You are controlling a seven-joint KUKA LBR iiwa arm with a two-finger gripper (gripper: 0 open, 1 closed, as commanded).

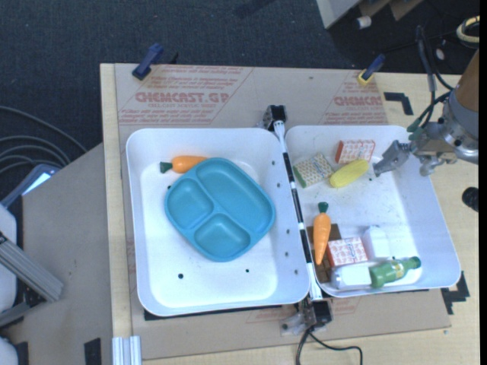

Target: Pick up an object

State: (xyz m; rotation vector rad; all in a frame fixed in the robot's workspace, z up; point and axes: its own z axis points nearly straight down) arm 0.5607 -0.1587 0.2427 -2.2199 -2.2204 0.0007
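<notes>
At the near edge of the right bin (pixel 434 204) a green bottle (pixel 394 270) lies beside a red-and-white box (pixel 347 250), with a carrot (pixel 322 234) along the divider. Farther back, the gripper (pixel 388 160) hangs over that bin's far right; I cannot tell whether its fingers are spread or pressed together, and a yellow corn cob (pixel 348 174) lies just beside them. Across in the left bin (pixel 144 226), a blue divided plate (pixel 219 207) touches a second carrot (pixel 184 163).
</notes>
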